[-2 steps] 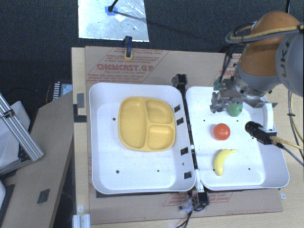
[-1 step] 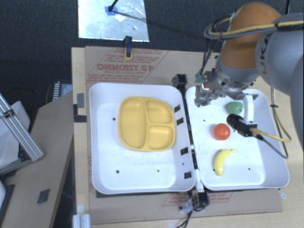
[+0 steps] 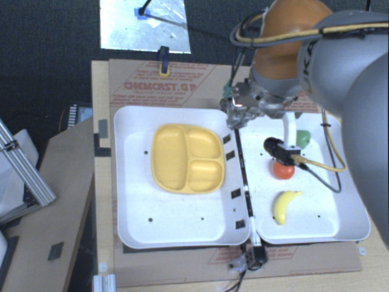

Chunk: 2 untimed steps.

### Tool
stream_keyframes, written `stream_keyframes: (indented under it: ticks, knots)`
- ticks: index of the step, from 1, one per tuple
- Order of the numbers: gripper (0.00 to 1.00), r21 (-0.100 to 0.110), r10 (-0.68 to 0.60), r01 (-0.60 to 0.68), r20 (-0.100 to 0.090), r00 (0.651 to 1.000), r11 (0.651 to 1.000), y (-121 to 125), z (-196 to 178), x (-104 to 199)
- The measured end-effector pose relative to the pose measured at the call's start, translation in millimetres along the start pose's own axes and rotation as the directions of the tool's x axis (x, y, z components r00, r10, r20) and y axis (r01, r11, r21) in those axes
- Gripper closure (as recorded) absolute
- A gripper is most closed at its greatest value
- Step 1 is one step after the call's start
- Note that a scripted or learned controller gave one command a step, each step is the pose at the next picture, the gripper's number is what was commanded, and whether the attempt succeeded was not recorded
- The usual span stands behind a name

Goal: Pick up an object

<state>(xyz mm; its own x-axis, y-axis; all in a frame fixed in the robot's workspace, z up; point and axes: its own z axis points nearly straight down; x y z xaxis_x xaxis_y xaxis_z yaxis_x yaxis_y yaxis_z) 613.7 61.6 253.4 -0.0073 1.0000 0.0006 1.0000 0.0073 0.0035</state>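
**Operator:** Report gripper position.

**Technician:** The gripper (image 3: 236,117) is over the far end of the seam where the left bin (image 3: 130,224) and the right bin (image 3: 340,224) meet. The arm (image 3: 340,72) reaches in from the right.

**Operator:** Gripper state?

**Technician:** I cannot tell. The view does not resolve how far open it is, or whether it has hold of anything.

**Operator:** Locate the items.

**Technician:** Right bin: a banana (image 3: 283,205) lies toward the front. A red round fruit (image 3: 283,171) lies just behind it (close, not touching). A green object (image 3: 302,139) lies farther back, partly hidden. All three lie apart from the gripper. Left bin: a yellow divided plate (image 3: 185,158) lies flat near the centre.
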Motion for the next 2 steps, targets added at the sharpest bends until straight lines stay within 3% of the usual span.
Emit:
stream_keyframes:
  ticks: [1,2]
  knots:
    - [1.0,0.0,0.001,-0.001,0.001,1.0,1.0,17.0,21.8,36.6]
    - [0.0,0.001,0.001,-0.001,0.001,1.0,1.0,16.5,21.6,36.3]
